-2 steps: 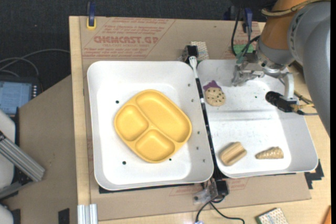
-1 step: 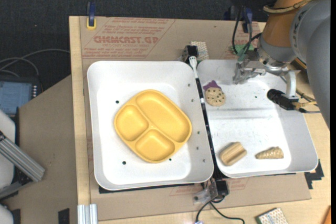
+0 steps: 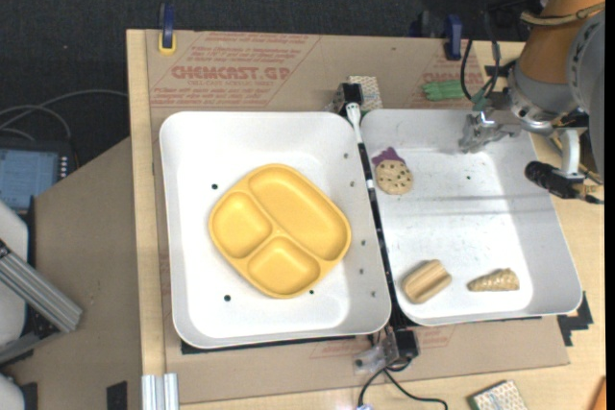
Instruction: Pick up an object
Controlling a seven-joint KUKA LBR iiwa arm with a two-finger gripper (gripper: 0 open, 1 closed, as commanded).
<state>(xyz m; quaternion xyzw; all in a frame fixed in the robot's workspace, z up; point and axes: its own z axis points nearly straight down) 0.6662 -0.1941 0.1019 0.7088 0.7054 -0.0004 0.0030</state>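
The right bin [image 3: 500, 216] holds several small items. A round chocolate-chip cookie [image 3: 393, 177] lies near its left wall, with a small purple piece [image 3: 387, 156] touching its upper edge. At the front lie a tan bread roll [image 3: 425, 280] and a tan wedge-shaped piece [image 3: 494, 281]. My gripper [image 3: 473, 137] hangs over the far part of the right bin, well right of the cookie and far from the roll and wedge. I see nothing held in it.
A yellow three-compartment plate [image 3: 278, 229] fills the middle of the left bin [image 3: 192, 158]. A green object [image 3: 444, 91] lies on the bench behind the right bin. The grey arm with its orange band [image 3: 567, 24] comes in from the upper right.
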